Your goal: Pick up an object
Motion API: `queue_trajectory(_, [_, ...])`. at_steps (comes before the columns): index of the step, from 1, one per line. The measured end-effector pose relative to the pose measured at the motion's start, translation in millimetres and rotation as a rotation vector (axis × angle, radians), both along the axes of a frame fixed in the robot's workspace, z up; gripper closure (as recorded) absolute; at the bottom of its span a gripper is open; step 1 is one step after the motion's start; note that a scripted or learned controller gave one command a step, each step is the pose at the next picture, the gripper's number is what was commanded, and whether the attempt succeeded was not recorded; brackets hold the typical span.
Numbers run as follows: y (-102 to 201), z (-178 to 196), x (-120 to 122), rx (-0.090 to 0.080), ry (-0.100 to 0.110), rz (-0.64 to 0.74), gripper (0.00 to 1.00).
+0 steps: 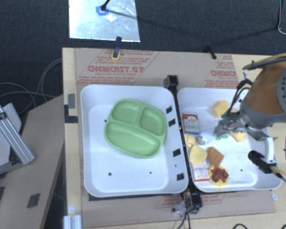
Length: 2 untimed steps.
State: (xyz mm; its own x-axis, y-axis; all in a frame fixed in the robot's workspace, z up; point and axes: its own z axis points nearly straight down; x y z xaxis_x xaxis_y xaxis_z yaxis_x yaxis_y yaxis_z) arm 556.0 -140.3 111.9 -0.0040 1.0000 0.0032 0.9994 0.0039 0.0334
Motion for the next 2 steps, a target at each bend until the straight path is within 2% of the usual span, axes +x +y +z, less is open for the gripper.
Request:
queue_trajectory(1, [0,46,8,-0.005,0.028,0.001,1.0])
queue_trajectory(2, [6,97,3,-0.004,0.027,0.001,1.0])
